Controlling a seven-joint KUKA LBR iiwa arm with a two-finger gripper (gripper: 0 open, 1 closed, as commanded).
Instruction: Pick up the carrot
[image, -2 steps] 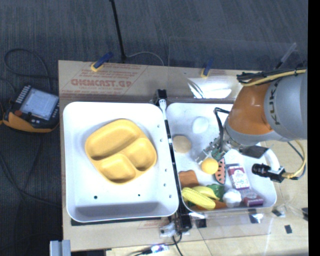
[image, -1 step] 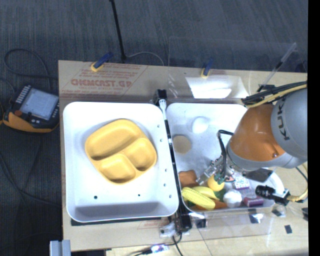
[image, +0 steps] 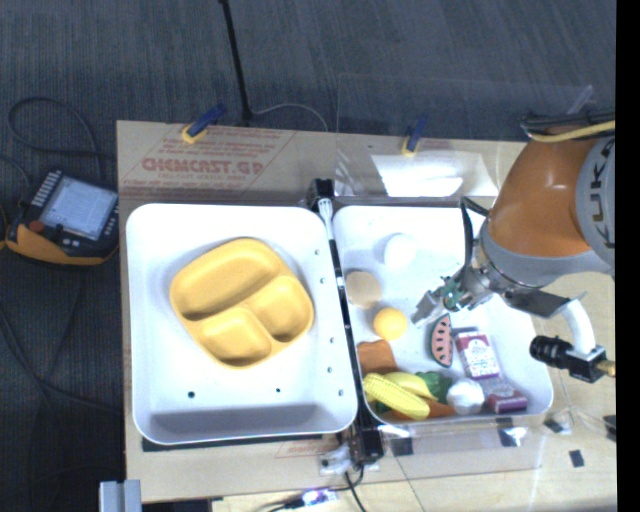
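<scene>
I see the grey two-finger gripper (image: 440, 300) hovering mid right bin (image: 345, 330), spread, holding nothing | orange carrot (image: 377, 356) against that bin's left wall, near front | I judge grasp pending.

I see the jaws (image: 437, 303) low in the right bin (image: 440, 222), the carrot (image: 377, 355) at their seven o'clock, beside the corn (image: 392, 394).
</scene>
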